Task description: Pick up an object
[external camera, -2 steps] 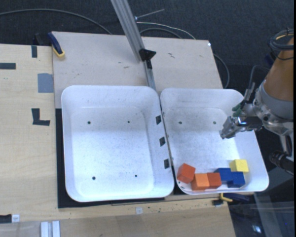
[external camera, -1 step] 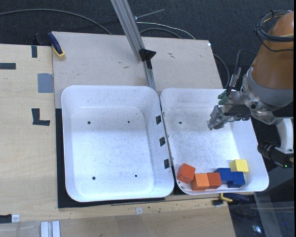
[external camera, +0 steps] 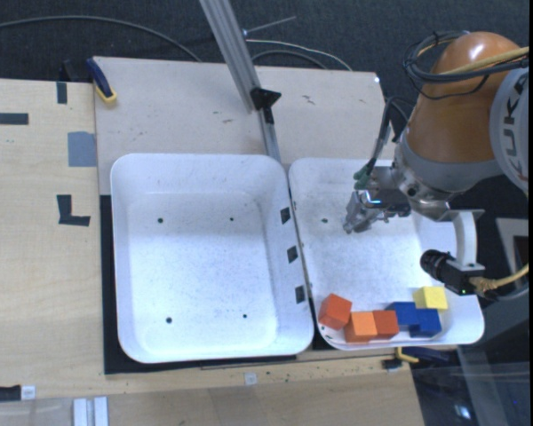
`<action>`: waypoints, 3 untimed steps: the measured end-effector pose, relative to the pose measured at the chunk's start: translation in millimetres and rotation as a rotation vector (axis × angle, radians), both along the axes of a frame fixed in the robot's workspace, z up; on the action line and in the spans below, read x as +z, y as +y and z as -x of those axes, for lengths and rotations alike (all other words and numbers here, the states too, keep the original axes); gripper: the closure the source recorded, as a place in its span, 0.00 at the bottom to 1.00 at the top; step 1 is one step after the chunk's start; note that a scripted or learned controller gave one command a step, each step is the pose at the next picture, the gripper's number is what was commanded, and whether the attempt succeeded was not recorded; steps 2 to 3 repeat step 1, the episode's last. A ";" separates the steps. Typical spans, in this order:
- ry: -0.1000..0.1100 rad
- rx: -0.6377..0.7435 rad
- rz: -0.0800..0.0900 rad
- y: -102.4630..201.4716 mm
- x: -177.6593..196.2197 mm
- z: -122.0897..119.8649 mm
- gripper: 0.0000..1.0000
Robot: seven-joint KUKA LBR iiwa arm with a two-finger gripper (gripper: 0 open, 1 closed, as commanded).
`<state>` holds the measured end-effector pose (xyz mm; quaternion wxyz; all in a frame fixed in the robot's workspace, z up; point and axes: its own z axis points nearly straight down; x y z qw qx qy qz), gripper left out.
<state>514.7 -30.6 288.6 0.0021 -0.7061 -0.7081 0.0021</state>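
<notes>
We look down at a slant on a pale wooden desk (external camera: 35, 264) that carries two shallow white bins side by side. The left bin (external camera: 124, 238) has a speckled floor with four small dark dots near its corners. The right bin (external camera: 324, 193) sits touching it along their shared rim, where three small dark tabs mark the edge.

The arm (external camera: 466, 105), grey with an orange band above the wrist, reaches in from the right and hangs over the upper half of the right bin. Its hand (external camera: 360, 218) points down and to the left over bare bin floor. The fingers are small and dark against the wrist body, and we cannot tell whether they stand apart or together; we see no block between them.

The blocks lie well apart from the hand, all gathered along the near wall of the right bin. An orange-red block (external camera: 336, 310) sits at the left of the row, tilted. Just beside it to the right is an orange block (external camera: 364, 325), touching a second red-orange block (external camera: 386, 323). Further right lies a blue block (external camera: 416, 318), and a yellow block (external camera: 432, 297) rests against its upper right side.

A silver rail (external camera: 231, 38) slants down from the top toward the bins' meeting point. Black cables (external camera: 89, 23) trail across the dark floor behind the desk.
</notes>
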 end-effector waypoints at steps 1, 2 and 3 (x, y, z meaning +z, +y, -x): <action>-0.001 0.000 0.000 18.7 -8.6 30.8 1.00; -0.001 0.000 0.000 18.7 -8.6 30.8 1.00; -0.001 0.000 0.000 18.7 -8.6 30.8 1.00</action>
